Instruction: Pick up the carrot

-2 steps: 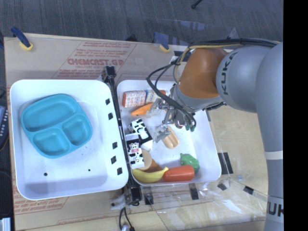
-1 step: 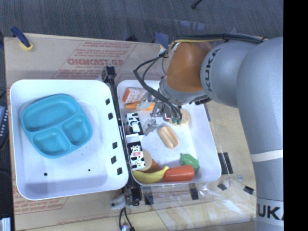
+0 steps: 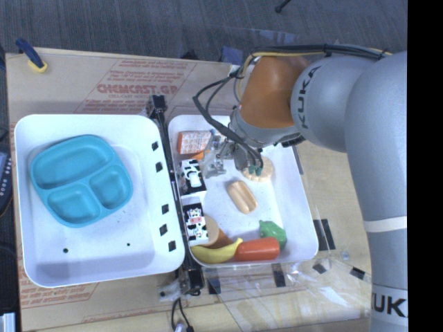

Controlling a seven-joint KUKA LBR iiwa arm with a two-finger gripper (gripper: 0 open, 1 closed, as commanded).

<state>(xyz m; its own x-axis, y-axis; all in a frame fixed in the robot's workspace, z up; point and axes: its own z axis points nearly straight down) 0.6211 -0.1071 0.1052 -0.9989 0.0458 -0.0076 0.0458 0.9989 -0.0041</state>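
The carrot (image 3: 259, 248) lies in the right bin (image 3: 304, 216), at its near edge, long axis running left to right, green top (image 3: 273, 231) to the right, touching the banana (image 3: 216, 251). The gripper (image 3: 235, 159) hovers well apart; I cannot tell its opening.

- Arm (image 3: 360, 116): cut off by the frame's right and lower edges.
- Gripper (image 3: 239, 159): fingertips blurred, spacing unreadable.
- Round tan item (image 3: 263, 171), frame centre: partly hidden under the gripper.
- Brown item (image 3: 214, 232), lower centre: partly hidden behind the banana (image 3: 214, 251).
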